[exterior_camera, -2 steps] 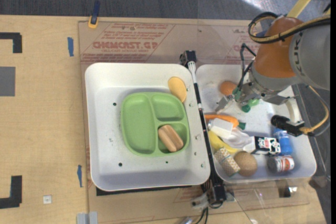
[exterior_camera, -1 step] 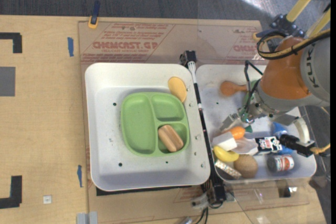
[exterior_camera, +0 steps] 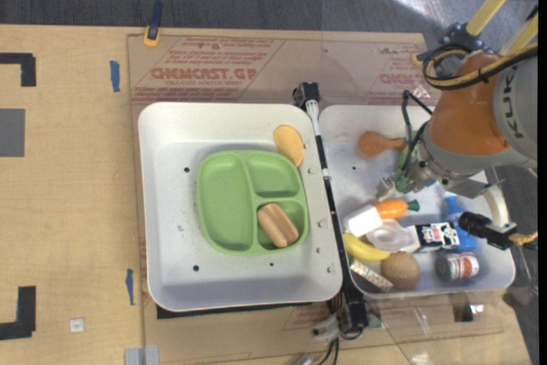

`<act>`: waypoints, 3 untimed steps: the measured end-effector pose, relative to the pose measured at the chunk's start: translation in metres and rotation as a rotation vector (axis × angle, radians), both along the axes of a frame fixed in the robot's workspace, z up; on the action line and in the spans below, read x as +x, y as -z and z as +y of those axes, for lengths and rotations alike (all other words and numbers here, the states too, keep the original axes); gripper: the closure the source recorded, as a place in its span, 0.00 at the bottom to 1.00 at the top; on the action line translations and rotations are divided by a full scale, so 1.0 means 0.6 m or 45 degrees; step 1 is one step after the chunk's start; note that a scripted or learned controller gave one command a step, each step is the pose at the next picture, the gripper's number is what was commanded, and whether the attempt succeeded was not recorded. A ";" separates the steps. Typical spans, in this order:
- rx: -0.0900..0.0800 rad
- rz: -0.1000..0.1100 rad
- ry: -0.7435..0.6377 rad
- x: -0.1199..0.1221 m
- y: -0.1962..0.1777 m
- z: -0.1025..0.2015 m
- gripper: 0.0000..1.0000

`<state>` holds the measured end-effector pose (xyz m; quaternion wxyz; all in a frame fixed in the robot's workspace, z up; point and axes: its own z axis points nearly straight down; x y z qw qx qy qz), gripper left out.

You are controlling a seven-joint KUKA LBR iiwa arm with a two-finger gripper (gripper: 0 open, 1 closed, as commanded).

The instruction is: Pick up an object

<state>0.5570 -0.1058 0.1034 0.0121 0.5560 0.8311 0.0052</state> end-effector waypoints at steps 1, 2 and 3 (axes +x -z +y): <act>0.006 0.014 0.097 0.138 -0.196 0.049 1.00; 0.008 0.028 0.226 0.041 -0.289 0.015 1.00; 0.013 0.037 0.479 -0.033 -0.281 -0.009 1.00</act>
